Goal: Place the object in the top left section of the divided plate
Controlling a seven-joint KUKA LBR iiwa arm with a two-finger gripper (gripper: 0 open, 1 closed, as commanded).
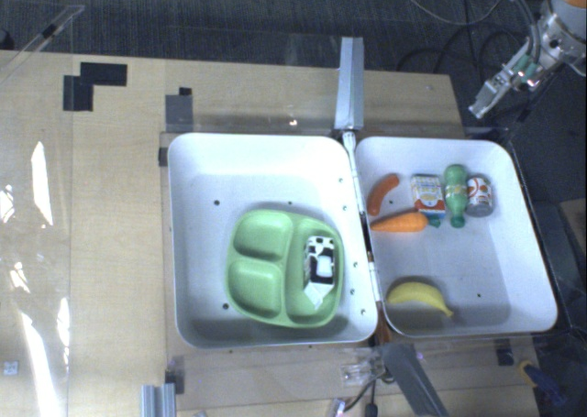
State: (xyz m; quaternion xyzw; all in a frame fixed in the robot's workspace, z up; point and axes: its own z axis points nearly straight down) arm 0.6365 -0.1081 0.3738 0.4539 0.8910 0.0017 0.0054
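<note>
While the tool (491, 94) hovers upper right, the black-and-white object (320, 264) lies well apart.

Bright, even light is cast from overhead, and the two white bins (266, 154) are rendered almost blown out, their floors pale and flat. Soft shadows are gathered along the near walls of both bins, and a darker one is seen under the green divided plate (266, 268). Streaks of glare are caught on the clear panel (41, 186) at the left, over the wooden surface (110, 250). The dark floor up top is left dim. Focus is moderate throughout; fine detail is smeared, and the hand (500, 85) is slightly blurred.
</note>
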